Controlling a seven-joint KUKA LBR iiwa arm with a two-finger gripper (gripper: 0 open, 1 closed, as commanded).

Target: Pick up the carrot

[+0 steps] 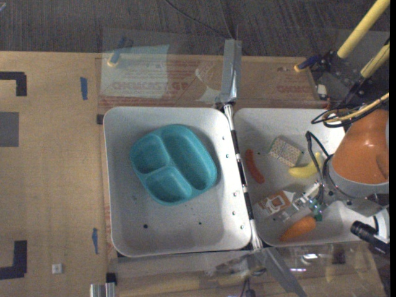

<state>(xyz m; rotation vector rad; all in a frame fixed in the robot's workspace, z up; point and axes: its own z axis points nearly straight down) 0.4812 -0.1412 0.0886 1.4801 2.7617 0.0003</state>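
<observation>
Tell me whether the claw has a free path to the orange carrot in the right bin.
Probably yes. The claw hangs just above the orange carrot near the front wall of the right white bin. Nothing covers the carrot; the small orange-and-white block lies apart, to the left.

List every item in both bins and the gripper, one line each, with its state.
Teal plate: upright in the left bin, compartments bare.
Carrot: lying flat near the right bin's front wall, not lifted.
Red chili: lying flat by the divider.
Banana: lying flat, partly under the arm.
Cracker: lying flat.
Orange-white piece: lying flat.
Gripper: low, just above the carrot's end.
</observation>
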